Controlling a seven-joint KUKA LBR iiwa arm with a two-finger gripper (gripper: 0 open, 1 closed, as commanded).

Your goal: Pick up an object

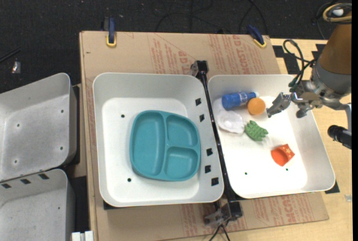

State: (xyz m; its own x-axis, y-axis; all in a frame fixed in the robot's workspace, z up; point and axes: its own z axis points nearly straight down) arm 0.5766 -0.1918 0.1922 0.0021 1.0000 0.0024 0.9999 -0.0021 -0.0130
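Two shallow white plastic bins sit side by side on a brown cardboard-covered table [168,52]. The left bin [106,122] holds a teal plastic tray with three compartments [165,145]. The right bin [313,173] holds a blue cylindrical bottle [238,99] touching a small orange ball [256,105], a white crumpled item [230,121], a green knobbly toy [256,130] and a red-orange block [282,154]. The grey gripper [291,105] hovers over the right bin's upper right part, fingers spread and holding nothing.
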